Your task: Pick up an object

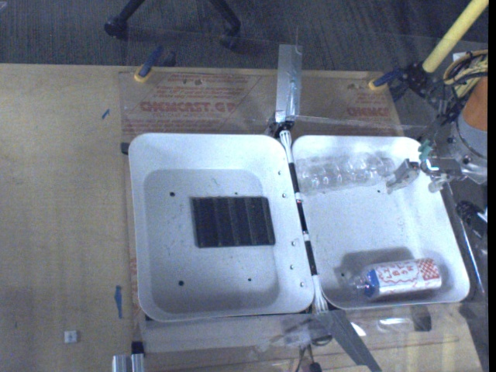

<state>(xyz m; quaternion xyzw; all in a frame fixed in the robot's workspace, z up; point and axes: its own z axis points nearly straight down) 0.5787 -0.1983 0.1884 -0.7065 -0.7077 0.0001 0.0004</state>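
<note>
Grey arm [473, 142] (orange band)

Two white bins [147, 208]; one dark ridged slab [232, 222]; one clear plastic bottle [345, 170]; one red-patterned bottle [403, 277].

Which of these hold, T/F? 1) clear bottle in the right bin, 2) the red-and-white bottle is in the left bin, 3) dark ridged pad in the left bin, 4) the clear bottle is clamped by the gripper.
1. The clear plastic bottle lies in the right bin: true.
2. The red-and-white bottle is in the left bin: false; it lies at the right bin's near edge.
3. A dark ridged pad lies in the left bin: true.
4. The gripper clamps the clear bottle: false; it is beside the bottle's right end, nothing visibly held.
</note>
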